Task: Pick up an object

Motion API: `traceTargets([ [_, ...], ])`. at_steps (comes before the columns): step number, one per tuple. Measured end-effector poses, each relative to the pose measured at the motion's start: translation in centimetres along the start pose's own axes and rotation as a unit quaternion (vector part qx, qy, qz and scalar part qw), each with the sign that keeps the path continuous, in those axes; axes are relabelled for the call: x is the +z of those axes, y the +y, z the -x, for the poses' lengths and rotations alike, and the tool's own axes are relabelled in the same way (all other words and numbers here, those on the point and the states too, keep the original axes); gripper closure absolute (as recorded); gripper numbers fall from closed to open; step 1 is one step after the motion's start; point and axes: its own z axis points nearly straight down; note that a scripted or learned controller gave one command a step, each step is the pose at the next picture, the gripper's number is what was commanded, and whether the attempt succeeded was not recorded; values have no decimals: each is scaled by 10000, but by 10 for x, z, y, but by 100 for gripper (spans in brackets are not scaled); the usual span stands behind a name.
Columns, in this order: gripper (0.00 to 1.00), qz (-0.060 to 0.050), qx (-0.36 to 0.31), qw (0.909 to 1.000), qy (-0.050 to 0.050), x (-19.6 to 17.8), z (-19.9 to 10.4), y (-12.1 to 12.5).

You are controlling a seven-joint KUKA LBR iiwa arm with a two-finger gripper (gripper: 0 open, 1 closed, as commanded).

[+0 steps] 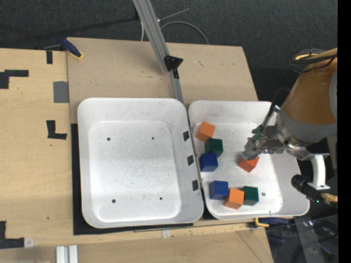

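Observation:
My gripper [251, 153] reaches into the right bin [233, 109] from the right, its tip low over the bin's right half. A small red block [249, 165] lies tilted right at the tip, touching it and partly covered by it. Whether the block is gripped cannot be told from this angle. Other blocks lie in the same bin. An orange one [206, 130], a dark green one [214, 146] and a blue one [208, 161] sit along the left side. A blue block [219, 189], an orange block [235, 197] and a green block [250, 195] are near the front.
The left bin [131, 106] stands beside the right one, their rims meeting in the middle. A slanted metal bar [156, 32] runs from the top down to the bins' shared rim. The grey arm with its orange band [310, 100] fills the right side.

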Motion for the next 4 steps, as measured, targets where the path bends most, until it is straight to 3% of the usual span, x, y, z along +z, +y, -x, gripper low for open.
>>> traceTargets([
  [4, 100, -20, -19, 10000, 11, 3, -172, 97],
])
